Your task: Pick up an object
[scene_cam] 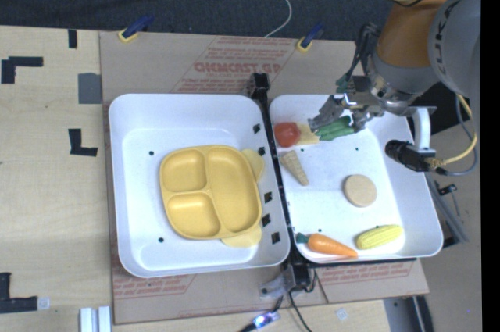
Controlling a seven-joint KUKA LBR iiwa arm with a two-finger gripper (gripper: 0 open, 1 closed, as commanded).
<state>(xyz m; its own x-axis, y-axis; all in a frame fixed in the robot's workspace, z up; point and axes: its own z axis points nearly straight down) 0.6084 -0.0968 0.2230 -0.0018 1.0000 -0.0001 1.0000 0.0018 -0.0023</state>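
My gripper hangs over the back of the right bin, coming down from the grey and orange arm. A green toy vegetable sits between its fingers, which are shut on it. Just left of it lie a red tomato and a small pale yellow piece. A beige cone-shaped wedge lies in front of the tomato.
A round beige biscuit, a corn cob and an orange carrot lie toward the right bin's front. The left bin holds a yellow divided plate. A black divider separates the bins.
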